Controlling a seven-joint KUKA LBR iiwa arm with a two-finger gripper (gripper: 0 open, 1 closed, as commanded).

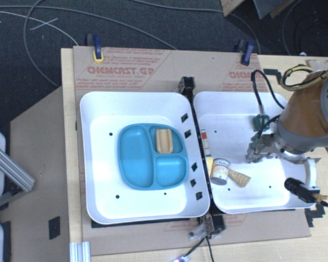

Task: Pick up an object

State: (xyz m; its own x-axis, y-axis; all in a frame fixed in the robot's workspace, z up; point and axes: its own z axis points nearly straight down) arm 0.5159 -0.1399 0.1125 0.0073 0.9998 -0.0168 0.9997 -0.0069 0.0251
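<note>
In the right bin [229, 109] a small white can with a yellow label [220, 171] lies on its side near the left wall. A tan wedge-shaped piece [240, 178] rests just to its right, touching or nearly touching it. My gripper [257, 152] hangs low over the right bin's floor, a short way right of and above these two objects. Nothing shows between its fingers. In the left bin [98, 116] a blue divided plate [151, 156] holds a tan bread-like block [164, 141] in its upper right compartment.
A black divider rail with clips [191, 141] runs between the two bins. Black cables [259, 94] loop above the gripper along the arm. A thin red-and-white object [204, 141] lies against the right bin's left wall. Blue clamps [98, 47] hold the cardboard base at the back.
</note>
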